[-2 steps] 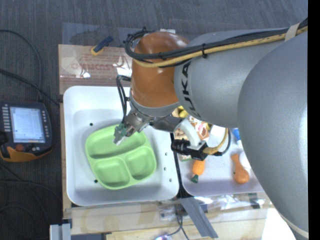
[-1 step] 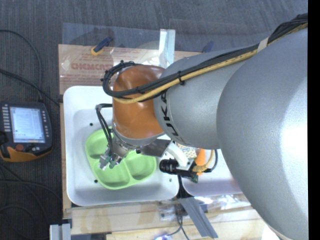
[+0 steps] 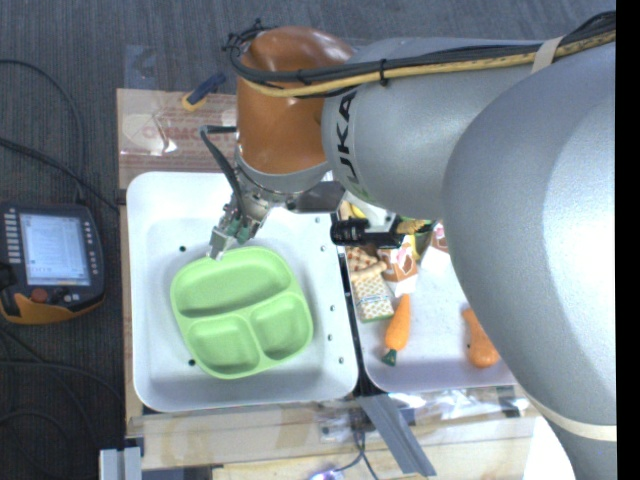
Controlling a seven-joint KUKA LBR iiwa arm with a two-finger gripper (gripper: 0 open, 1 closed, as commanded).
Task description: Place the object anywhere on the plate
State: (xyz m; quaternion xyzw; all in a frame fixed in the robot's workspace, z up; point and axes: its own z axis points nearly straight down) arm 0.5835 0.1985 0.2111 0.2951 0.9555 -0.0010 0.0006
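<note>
Green and three-sectioned, the plate [image 3: 242, 311] lies in the left bin [image 3: 150, 268], with the gripper [image 3: 232, 231] hanging over the plate's upper rim. How its tips stand I cannot tell — they are too small and dark, and I see nothing held between them. Likely objects sit in the right bin [image 3: 430, 353]: a carrot [image 3: 397, 328], a cracker pack [image 3: 368, 290], another orange piece [image 3: 480, 340]. By my reading, nothing is on the plate yet, so placing remains undone; next the arm needs an item confirmed in its grasp. Beyond the bench [image 3: 165, 128] lies dark carpet [image 3: 80, 28] — a teach pendant [image 3: 50, 263] rests on it.
</note>
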